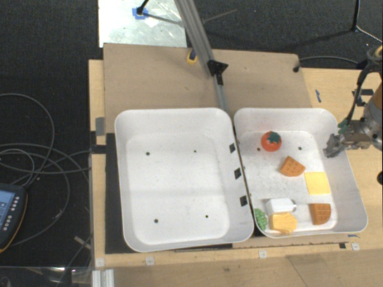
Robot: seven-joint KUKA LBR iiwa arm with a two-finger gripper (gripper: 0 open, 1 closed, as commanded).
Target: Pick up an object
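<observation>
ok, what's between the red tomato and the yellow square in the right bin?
In the camera view, the orange wedge-shaped piece lies between the red tomato and the yellow square, apart from both on the right bin floor.

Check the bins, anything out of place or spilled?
Mostly fine. One oddity: a green item sits wedged at the right bin's lower-left rim, by the seam between the bins, partly hidden. The other items lie flat inside.

1. Two white bins are counted: left bin [128,178], right bin [344,178].
2. One red tomato [271,141].
3. Two brown waffles [292,167] [320,213].
4. One yellow square [317,183].
5. One white block [280,206].
6. One yellow-orange piece [283,222].
7. One green item [260,218].
</observation>
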